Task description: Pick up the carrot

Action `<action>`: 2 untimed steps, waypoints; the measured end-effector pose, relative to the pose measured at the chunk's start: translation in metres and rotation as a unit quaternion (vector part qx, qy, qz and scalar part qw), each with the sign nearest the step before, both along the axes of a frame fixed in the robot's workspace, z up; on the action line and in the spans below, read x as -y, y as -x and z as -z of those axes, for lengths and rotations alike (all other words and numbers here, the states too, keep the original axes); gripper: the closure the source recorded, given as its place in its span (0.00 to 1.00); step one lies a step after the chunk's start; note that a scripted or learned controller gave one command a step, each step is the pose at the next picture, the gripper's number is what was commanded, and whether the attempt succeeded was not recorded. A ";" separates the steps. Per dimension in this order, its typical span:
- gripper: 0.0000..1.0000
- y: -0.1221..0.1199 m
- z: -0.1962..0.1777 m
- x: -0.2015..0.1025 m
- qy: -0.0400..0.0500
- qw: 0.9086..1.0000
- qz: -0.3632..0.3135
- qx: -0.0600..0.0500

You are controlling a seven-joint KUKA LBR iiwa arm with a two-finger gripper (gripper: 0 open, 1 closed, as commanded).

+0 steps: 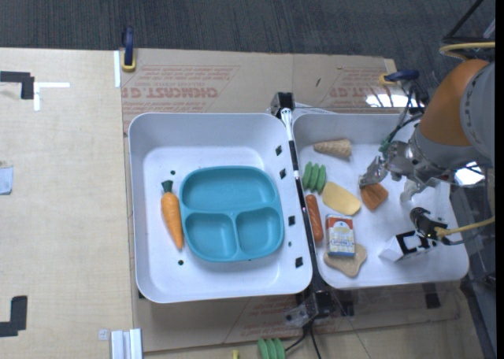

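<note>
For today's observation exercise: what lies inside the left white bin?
Inside the left bin lie a blue divided tray and the carrot beside it. Whatever is beneath the tray is covered.

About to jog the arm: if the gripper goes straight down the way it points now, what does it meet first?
Probably the brown toy food piece just below the gripper in the right bin, though depth is unclear. The carrot lies in the left bin.

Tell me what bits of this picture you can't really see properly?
- Gripper: its fingers blur into the brown food piece below, so whether they are open or shut cannot be told.
- Arm: cut off by the right edge.
- Small box: its label print is too small to read.
- Tan food piece: partly covered by the small box.
- Carrot: plain to see, beside the blue tray.
</note>
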State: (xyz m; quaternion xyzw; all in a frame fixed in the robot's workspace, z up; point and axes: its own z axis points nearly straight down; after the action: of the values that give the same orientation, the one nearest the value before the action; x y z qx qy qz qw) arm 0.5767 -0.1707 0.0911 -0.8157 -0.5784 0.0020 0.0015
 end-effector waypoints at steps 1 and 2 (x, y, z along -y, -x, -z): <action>0.00 0.048 0.000 -0.063 0.000 0.999 -0.037 0.000; 0.00 0.013 -0.100 -0.093 0.001 0.998 0.056 0.001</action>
State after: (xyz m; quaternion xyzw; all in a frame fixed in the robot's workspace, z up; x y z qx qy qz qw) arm 0.5635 -0.0781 0.1913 -0.8470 -0.5316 0.0016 -0.0002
